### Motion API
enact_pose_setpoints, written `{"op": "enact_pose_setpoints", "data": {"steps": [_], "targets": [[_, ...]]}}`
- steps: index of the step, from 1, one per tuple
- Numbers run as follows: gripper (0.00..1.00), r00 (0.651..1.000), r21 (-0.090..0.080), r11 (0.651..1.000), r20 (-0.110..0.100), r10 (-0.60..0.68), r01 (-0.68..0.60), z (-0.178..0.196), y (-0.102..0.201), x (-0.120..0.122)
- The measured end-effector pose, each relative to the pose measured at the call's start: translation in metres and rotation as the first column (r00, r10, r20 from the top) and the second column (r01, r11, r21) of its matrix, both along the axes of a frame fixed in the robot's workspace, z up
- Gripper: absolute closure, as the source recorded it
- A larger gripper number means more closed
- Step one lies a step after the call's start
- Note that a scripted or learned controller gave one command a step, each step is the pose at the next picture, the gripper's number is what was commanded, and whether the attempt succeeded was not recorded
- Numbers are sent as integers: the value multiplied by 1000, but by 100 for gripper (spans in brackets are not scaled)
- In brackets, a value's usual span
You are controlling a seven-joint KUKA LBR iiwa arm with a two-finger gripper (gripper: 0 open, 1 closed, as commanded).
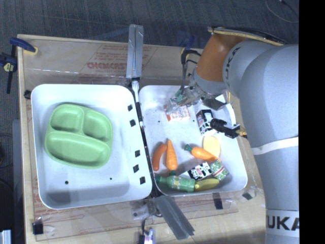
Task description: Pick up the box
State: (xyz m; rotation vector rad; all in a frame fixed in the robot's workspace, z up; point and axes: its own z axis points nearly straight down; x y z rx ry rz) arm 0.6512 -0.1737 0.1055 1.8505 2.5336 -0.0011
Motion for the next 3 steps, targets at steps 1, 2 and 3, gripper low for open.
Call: {"op": "enact_pose_setpoints", "data": {"steps": [1, 2, 3], "targets": [[0, 1000, 0, 1000, 0, 0, 0, 0, 0, 0], [0, 993, -4, 993, 5, 116, -116, -9, 4, 9], [100, 993, -6, 993, 7, 122, -122, 0, 4, 11]]}}
